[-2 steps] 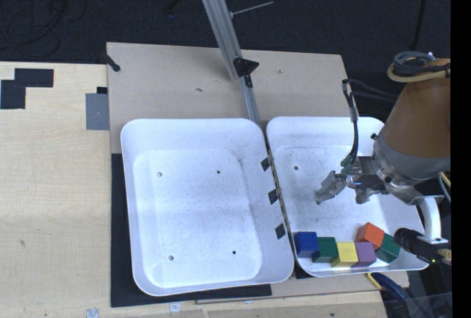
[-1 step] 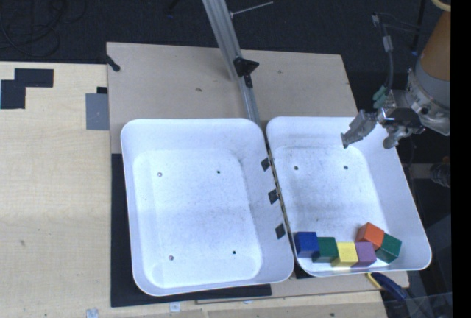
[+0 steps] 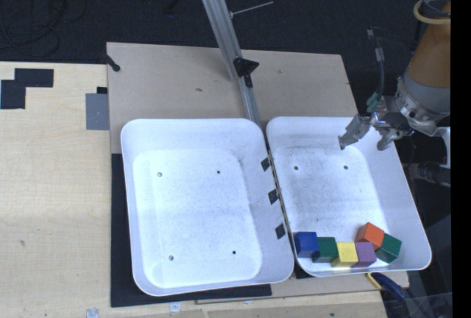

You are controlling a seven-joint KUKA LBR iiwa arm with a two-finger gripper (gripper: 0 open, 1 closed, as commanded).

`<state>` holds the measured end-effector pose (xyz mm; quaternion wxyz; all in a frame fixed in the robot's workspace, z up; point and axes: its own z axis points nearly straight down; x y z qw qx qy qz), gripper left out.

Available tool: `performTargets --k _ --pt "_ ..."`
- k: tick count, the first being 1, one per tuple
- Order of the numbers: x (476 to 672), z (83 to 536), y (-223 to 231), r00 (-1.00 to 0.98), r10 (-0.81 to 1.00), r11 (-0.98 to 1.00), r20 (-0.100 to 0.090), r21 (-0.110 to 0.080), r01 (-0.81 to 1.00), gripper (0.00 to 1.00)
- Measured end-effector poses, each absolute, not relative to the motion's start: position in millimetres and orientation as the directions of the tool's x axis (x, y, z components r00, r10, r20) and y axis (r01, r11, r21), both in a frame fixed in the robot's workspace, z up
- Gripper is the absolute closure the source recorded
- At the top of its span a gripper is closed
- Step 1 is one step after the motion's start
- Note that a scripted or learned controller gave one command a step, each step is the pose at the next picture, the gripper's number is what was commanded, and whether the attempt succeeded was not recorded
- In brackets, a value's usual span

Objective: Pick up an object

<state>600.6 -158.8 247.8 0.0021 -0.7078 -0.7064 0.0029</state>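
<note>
Several small blocks lie clustered at the near edge of the right bin point(image 3: 316, 162): a blue block point(image 3: 305, 243), a dark green one point(image 3: 324, 249), a yellow one point(image 3: 344, 254), a purple one point(image 3: 364, 252), an orange one point(image 3: 372, 234) and a green one point(image 3: 389, 246). My gripper point(image 3: 366, 135) hangs over the far right corner of that bin, well away from the blocks. Its two fingers are spread apart with nothing between them.
The left bin point(image 3: 195, 199) sits beside the right one, joined by black clips point(image 3: 273, 196). A slanted aluminium bar point(image 3: 224, 29) rises from the far side of the bench. The orange-banded arm point(image 3: 430, 51) stands at the right.
</note>
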Motion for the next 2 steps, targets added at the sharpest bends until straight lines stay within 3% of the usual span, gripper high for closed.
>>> performTargets --k 1,2 --pt "637.8 239.6 -154.3 -0.002 1.0 0.002 -0.001 0.0 1.0 0.0" --pt "664.8 339.6 -114.5 -0.004 1.0 0.004 -0.001 0.008 1.0 0.0"
